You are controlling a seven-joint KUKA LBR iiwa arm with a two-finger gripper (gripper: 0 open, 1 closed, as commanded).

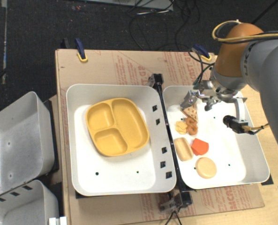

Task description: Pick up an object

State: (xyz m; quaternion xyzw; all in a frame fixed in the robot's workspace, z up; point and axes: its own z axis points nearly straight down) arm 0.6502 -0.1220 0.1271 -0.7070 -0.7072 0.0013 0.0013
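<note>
My gripper (191, 102) hangs over the upper left part of the right bin (251, 163), at the end of the grey arm with the orange band. Just below its tip lies a tan cracker-like piece (190, 112), and whether they touch cannot be made out. Below that sit a pale yellow sliced piece (181, 126) and a small brown piece (192, 124). Further down lie a tan bread roll (183, 149), an orange-red wedge (199, 146) and a round beige biscuit (206, 168).
The left bin (78, 172) holds a yellow divided plate (116, 125). A black divider with clips (163, 135) runs between the bins. A black fitting with a cable (233, 123) hangs off the arm over the right bin. Grey tubs (17, 139) stand at far left.
</note>
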